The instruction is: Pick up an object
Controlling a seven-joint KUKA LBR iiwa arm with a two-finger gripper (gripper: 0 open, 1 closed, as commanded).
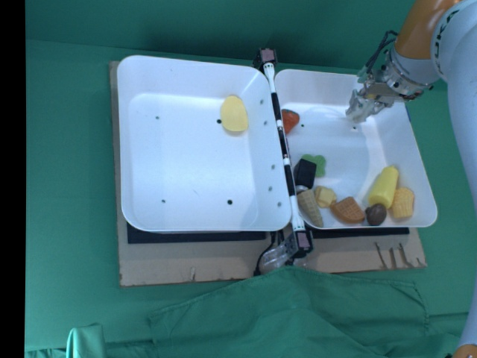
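1. Two shallow white bins are seen side by side on a counter (74, 162) covered in green cloth, the left bin (149, 88) being the larger in view and the right bin (414, 162) lying against it.
2. The grey arm with its orange band (432, 6) is seen reaching in from the right, and the gripper (358, 118) is held over the upper part of the right bin.
3. Whether the gripper is released or clenched cannot be told; nothing is seen between its tips.
4. A pale yellow object (234, 114) is found alone in the left bin, near its upper right corner.
5. A red object (290, 119) is placed at the right bin's left wall, well apart from the gripper.
6. Along the lower part of the right bin are gathered a black block (304, 173), a green piece (315, 162), a cone-like piece (310, 207), an orange piece (347, 210), a brown piece (376, 214) and a yellow bottle-shaped item (383, 186).
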